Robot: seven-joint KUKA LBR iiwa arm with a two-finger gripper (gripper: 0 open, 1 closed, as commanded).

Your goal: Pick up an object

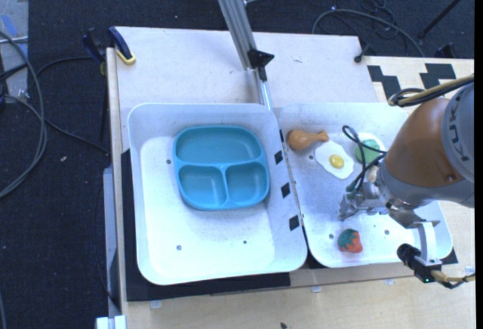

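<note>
White bench; arm bent low over right bin

The tray is blue. The egg is white and yellow. The bins are white.

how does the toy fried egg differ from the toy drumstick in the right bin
The fried egg is flat, white with a yellow yolk; the drumstick is brown, rounded and thicker. The egg lies nearer the arm, the drumstick nearer the divider between the bins. Both lie loose on the right bin floor, apart from the claw.
</note>
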